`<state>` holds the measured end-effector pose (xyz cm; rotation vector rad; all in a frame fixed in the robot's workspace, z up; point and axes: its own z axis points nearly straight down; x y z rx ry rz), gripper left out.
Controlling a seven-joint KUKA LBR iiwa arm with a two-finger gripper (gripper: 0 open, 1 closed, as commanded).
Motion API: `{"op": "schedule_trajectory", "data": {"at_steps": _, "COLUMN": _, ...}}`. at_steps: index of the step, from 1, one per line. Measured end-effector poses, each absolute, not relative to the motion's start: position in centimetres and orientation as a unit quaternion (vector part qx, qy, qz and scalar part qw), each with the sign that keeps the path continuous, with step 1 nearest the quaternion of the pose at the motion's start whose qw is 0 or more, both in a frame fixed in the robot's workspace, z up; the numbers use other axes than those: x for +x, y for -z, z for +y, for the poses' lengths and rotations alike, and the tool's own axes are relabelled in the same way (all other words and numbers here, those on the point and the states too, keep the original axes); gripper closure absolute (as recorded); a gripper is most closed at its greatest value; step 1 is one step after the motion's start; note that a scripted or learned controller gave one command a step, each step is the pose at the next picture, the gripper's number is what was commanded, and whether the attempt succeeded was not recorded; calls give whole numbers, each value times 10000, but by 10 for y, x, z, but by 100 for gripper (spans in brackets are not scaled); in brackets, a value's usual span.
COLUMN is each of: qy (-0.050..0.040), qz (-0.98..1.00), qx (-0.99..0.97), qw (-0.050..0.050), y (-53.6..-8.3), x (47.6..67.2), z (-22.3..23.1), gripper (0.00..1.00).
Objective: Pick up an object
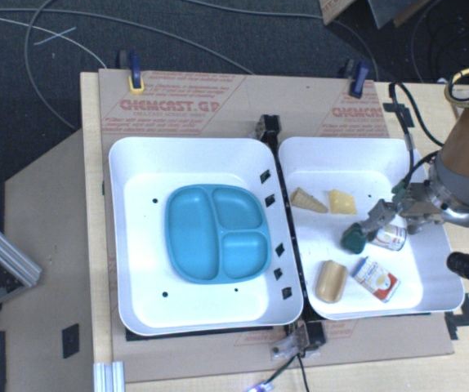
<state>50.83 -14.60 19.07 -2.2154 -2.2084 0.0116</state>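
The tool (371,225) is seen low in the right bin (357,158), coming in from the right. Whether it is open or closed cannot be told. A dark green thing (353,238) sits right at its tip, and a small jar (390,238) lies just beside it. Two pale wedges (308,200) (342,202) lie near the bin's far side. A tan roll (331,280) and a red and white box (377,278) lie near the front rim. A blue tray (217,233) is seen in the left bin (136,219).
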Motion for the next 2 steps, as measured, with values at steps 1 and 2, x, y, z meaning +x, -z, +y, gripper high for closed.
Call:
{"op": "schedule_trajectory", "data": {"at_steps": 1, "qy": 0, "qz": -7072, "qx": -7070, "qw": 11, "y": -197, "x": 511, "z": -146, "gripper": 0}}
{"op": "schedule_trajectory", "data": {"at_steps": 2, "qy": -10, "qz": -7072, "qx": -7070, "qw": 31, "y": -154, "x": 514, "z": -141, "gripper": 0}}
